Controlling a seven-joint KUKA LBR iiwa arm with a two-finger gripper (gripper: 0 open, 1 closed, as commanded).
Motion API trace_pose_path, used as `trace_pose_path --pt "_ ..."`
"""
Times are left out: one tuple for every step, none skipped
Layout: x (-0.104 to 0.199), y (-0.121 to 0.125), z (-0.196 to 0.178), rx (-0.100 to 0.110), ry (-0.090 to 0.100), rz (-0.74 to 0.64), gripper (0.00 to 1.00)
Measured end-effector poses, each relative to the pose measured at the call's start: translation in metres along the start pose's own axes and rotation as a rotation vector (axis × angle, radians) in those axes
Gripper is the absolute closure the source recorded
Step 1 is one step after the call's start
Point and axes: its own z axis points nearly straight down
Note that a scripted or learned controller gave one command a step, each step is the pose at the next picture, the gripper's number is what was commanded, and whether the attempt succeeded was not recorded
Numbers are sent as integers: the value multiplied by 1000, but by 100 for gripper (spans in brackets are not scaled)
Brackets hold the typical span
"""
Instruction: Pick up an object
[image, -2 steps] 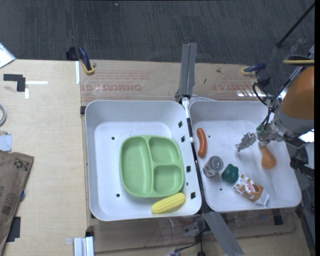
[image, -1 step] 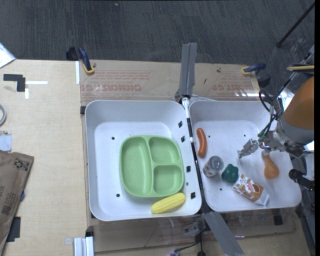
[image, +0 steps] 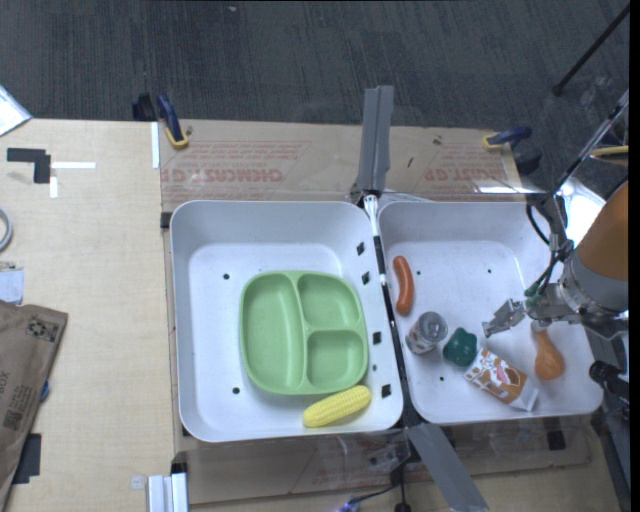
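Camera view shows an orange drumstick toy (image: 546, 357) lying in the right bin (image: 450, 225) near its right wall, likely light, hard, slick plastic; the narrow neck looks the best place to pinch; the gripper (image: 525, 312) hovers just beside it, whether its jaws are apart I cannot tell.

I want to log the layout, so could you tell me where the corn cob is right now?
The corn cob lies in the left bin, against its near wall, just below the green divided plate.
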Motion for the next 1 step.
trace_pose_path --pt "49 -37 2 4 -22 -29 0"
